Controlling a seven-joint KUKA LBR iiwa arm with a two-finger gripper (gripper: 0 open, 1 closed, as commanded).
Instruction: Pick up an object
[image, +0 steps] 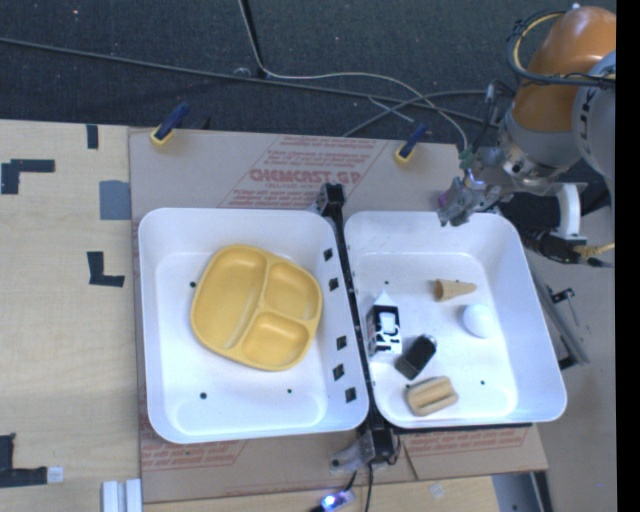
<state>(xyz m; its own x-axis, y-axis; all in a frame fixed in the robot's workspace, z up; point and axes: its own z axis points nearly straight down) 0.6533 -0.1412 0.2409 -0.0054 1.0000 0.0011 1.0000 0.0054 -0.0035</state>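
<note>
My gripper (456, 208) hangs over the far rim of the right bin (500, 232), near its back edge, with nothing seen between its fingers. Inside that bin lie a tan cone-shaped piece (453, 290), a white egg-like ball (479, 320), a black-and-white printed box (384, 330), a small black block (416, 355) and a tan bread-like block (432, 395). All of them rest nearer the camera than the gripper and apart from it.
The left bin (170, 300) holds a yellow divided plate (257, 306). A black divider (345, 300) runs between the bins. Cables (400, 105) trail across the dark floor behind the cardboard sheet (300, 170), which is held by yellow-blue clamps (170, 123).
</note>
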